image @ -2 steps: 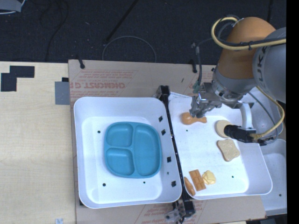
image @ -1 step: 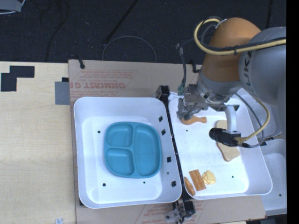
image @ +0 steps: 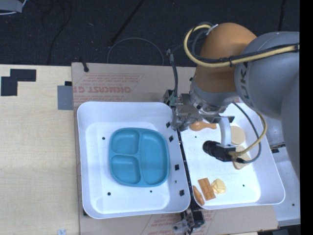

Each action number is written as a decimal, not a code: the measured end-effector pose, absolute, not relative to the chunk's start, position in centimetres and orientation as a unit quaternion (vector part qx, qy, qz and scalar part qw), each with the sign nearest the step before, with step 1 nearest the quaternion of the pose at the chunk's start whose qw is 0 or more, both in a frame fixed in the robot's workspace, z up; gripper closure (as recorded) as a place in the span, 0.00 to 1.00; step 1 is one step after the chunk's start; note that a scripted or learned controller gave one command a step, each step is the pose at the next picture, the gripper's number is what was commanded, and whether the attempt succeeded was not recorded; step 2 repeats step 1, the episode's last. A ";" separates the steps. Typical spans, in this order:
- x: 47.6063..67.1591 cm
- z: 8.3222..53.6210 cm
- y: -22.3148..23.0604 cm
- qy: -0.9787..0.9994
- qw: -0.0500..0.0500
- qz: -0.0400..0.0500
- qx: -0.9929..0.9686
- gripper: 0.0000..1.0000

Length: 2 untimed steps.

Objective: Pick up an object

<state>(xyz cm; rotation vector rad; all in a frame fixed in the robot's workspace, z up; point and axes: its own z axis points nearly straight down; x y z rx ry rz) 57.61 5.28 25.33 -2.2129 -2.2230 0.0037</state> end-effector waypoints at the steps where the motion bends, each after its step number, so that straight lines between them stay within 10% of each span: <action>1: 57.2 25.0 10.0 -0.708 0.002 0.002 -0.706 1.00; 2: 57.2 25.0 10.0 -0.708 0.002 0.002 -0.706 1.00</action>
